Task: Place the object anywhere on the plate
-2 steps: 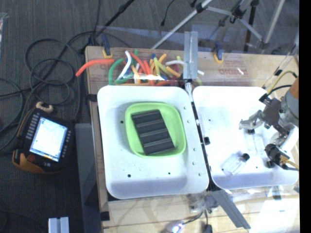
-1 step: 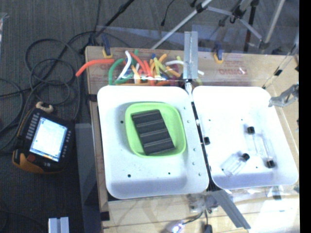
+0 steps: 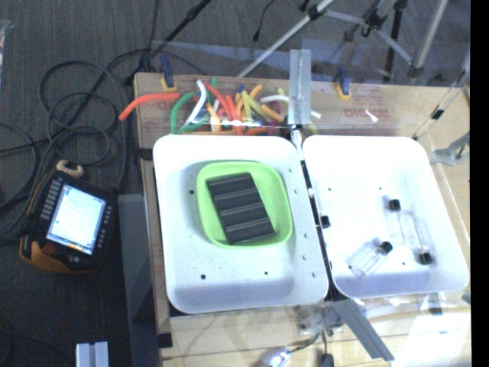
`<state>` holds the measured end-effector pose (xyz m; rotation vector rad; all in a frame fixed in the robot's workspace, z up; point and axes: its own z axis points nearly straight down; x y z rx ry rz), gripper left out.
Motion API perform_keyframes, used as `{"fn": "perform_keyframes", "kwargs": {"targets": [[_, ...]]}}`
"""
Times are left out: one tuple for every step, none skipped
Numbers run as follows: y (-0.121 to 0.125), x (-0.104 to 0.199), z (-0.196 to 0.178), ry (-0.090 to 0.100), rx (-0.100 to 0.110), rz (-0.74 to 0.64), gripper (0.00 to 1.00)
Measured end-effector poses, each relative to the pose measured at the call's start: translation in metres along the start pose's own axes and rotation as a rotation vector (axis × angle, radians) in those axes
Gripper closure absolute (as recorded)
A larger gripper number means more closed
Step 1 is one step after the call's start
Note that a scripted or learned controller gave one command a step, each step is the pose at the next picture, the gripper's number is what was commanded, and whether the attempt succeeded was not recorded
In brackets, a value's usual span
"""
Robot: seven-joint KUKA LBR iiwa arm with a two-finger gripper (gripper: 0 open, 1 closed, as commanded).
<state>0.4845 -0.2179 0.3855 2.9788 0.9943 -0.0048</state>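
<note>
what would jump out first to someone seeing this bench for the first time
The bright green plate in the left bin, with a dark ribbed block lying on it, draws the eye first. Next comes the tangle of coloured cords along the bench's far edge, behind that bin. In the right bin lie a few small clear vials with black caps.

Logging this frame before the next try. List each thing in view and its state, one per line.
Plate: green, flat in the left bin, under the block.
Block: dark, ridged, lying flat on the plate.
Left bin: holds the plate and block.
Right bin: holds clear vials.
Vials: clear, black-capped, lying on their sides.
Pendant: on the floor, screen lit.
</note>
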Motion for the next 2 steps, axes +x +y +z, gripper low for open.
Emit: {"fn": "perform_keyframes", "kwargs": {"targets": [[-0.023,0.017,0.136,0.001,0.003,0.004,0.00],[0.005,-0.004,0.084,0.001,0.000,0.070,0.00]]}}
